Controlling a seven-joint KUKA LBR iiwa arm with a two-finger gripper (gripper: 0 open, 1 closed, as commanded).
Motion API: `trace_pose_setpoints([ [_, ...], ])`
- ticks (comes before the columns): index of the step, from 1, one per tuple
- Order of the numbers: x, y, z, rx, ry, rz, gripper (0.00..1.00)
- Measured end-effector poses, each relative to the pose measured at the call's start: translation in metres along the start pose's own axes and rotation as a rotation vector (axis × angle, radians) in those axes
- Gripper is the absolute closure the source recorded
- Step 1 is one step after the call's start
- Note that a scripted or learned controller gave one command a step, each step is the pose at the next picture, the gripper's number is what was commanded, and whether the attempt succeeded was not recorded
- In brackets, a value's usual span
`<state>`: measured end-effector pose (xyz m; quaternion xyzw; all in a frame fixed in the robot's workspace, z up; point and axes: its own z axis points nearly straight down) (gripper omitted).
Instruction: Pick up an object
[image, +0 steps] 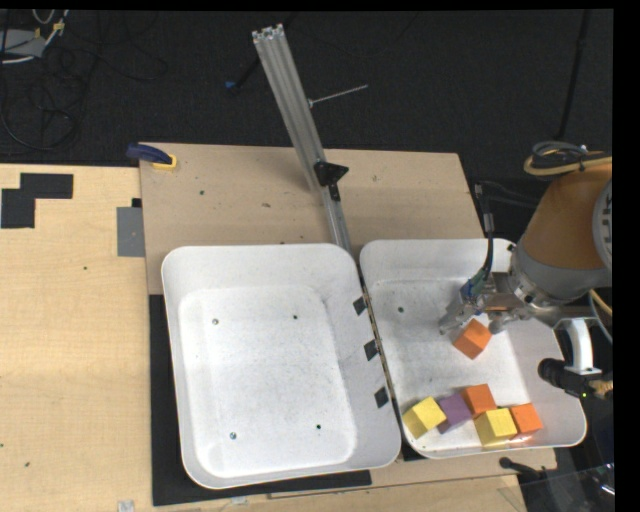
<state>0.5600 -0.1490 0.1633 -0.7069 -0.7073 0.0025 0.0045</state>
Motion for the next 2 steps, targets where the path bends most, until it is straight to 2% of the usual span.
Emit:
trace_pose_setpoints([
  [1, -0.0021, 0.0045, 0.0405, -0.025, -0.008, 0.003, 0.0],
  [2, -0.0032, 0.0075, 0.0429, -0.034, -0.011, 0.006, 0.0],
])
